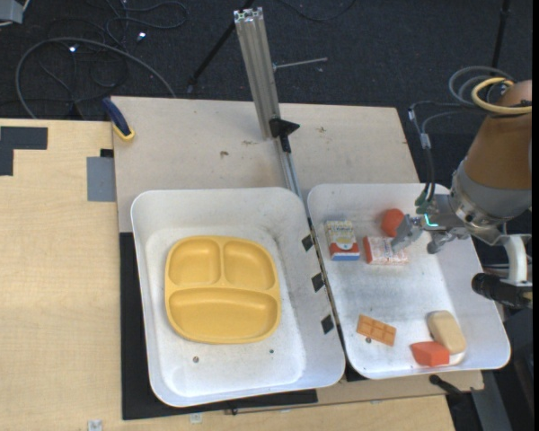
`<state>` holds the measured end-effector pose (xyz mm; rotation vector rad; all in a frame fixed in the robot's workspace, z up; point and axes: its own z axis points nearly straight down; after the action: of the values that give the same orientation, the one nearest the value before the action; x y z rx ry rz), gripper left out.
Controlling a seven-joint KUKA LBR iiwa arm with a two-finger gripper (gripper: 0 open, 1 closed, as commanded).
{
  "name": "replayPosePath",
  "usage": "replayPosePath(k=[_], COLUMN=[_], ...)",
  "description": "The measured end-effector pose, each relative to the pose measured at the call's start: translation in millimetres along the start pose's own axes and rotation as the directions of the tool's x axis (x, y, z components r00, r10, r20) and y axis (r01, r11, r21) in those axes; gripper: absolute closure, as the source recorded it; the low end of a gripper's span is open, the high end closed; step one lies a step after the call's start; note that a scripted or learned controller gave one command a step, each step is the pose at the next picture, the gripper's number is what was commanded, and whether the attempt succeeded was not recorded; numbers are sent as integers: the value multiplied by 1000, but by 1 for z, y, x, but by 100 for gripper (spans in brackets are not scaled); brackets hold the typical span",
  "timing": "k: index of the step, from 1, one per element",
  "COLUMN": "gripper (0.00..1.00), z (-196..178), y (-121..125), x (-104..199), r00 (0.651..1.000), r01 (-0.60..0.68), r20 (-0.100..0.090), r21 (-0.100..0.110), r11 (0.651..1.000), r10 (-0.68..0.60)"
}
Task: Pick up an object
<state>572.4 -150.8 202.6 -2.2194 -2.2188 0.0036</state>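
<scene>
From my station I see the arm (499, 164) reaching in over the right bin (467, 353), its hand (424, 233) hanging above the bin's upper portion with the two fingers spread and nothing between them. The nearest candidate is a small red-and-white packet (386, 250), lying just beside the hand toward the bin's centre, its long axis running roughly across the bin. An orange-red round item (393, 221) sits touching or nearly touching that packet's far edge, close under one finger; I cannot tell whether the finger contacts it. A small printed box (343, 240) lies further toward the left bin (153, 209). Near the bin's front edge, well apart from the hand, are an orange cracker (375, 329), a tan bread-like piece (446, 330) and a red block (429, 355). The left bin holds a yellow divided plate (222, 289). In my judgement the packet calls for the shortest move. The hand's underside and fingertip height are hard to make out.
</scene>
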Motion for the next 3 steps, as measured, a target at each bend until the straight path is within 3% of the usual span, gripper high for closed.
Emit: replayPosePath(k=[1, 2, 3], gripper=[0, 0, 0], z=[-1, 63, 111], y=[1, -1, 1], x=[0, 4, 4], r00=[1000, 1000, 1000], r01=[0, 0, -1], r20=[0, -2, 0], r21=[-3, 5, -5], r11=[1000, 1000, 1000], r10=[0, 0, 1])
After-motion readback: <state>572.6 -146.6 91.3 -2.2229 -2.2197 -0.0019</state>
